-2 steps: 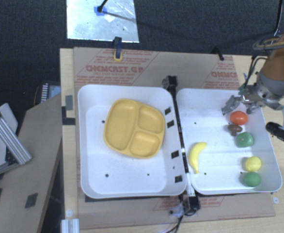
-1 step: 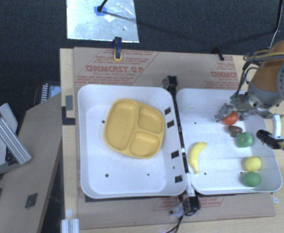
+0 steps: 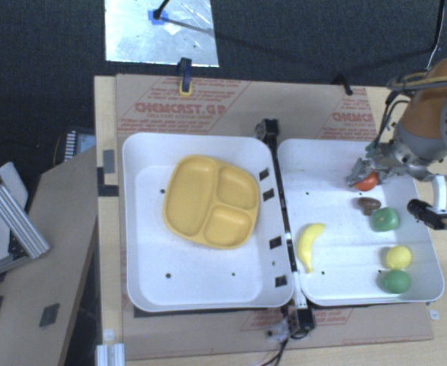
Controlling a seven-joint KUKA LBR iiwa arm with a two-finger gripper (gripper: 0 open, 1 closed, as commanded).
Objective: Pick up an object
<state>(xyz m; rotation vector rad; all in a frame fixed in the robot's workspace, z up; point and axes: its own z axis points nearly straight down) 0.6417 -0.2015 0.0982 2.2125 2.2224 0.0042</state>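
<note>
My gripper (image 3: 365,172) is low in the right bin (image 3: 338,288), near its far right corner. It sits right over a small red-orange object (image 3: 368,181) that peeks out beneath it. Just in front lie a small brown object (image 3: 370,203) and a green ball (image 3: 384,219). Farther forward are a yellow lemon-like ball (image 3: 397,257) and a second green ball (image 3: 396,280). A yellow banana (image 3: 309,244) lies by the bin's left wall.
The left bin (image 3: 143,280) holds a yellow divided plate (image 3: 210,200). A black divider with clips (image 3: 278,204) runs between the bins. The grey arm with its orange band (image 3: 437,120) leans in from the right, with a black fitting (image 3: 428,213) beside the green ball.
</note>
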